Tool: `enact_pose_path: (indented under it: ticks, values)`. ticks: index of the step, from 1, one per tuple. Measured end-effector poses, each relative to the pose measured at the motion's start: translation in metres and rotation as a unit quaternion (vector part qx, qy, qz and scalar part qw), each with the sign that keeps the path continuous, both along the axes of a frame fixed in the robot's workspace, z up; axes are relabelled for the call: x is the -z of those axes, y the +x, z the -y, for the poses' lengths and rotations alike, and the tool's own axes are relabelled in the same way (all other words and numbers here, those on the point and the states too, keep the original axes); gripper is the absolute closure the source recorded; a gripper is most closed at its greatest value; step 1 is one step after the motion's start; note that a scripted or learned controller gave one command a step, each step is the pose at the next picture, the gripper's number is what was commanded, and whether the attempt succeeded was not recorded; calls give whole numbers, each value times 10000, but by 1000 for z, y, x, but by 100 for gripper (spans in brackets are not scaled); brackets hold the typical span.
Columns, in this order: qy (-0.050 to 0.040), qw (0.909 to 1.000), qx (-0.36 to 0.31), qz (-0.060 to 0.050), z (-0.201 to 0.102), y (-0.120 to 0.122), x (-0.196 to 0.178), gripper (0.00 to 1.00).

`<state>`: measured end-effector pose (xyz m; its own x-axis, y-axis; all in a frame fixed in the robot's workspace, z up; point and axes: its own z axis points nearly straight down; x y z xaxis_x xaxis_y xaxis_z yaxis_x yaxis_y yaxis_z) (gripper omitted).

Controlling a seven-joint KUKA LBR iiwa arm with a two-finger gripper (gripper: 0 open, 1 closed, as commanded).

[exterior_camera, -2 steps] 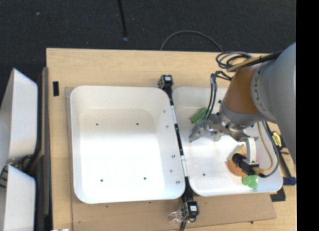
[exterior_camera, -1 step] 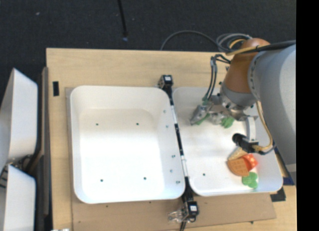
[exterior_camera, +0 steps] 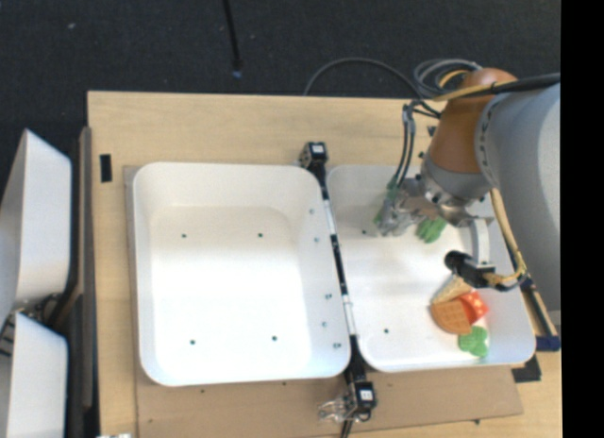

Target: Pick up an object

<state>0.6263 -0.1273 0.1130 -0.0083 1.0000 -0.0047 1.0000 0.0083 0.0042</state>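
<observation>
While the gripper (exterior_camera: 401, 216) hangs at 12 o'clock in the right bin (exterior_camera: 377, 266), finger state: cannot tell. Two bins; left bin (exterior_camera: 226, 266) beside it. One green object (exterior_camera: 432, 229) touches the gripper; orange-red-green toy cluster (exterior_camera: 462, 318) at 5 o'clock. No legible labels.

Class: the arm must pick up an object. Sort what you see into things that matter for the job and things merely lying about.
Job:
hand
green piece
orange object
red object
green object
right bin

Lying about:
left bin
cable loop
</observation>
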Motion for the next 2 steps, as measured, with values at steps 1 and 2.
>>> enact_pose_path:
  ticks: [1,2]
  values:
    - [-10,10000,-8,-6,1,0,0,0]
    - [-1,10000,68,-17,78,-20,12,0]
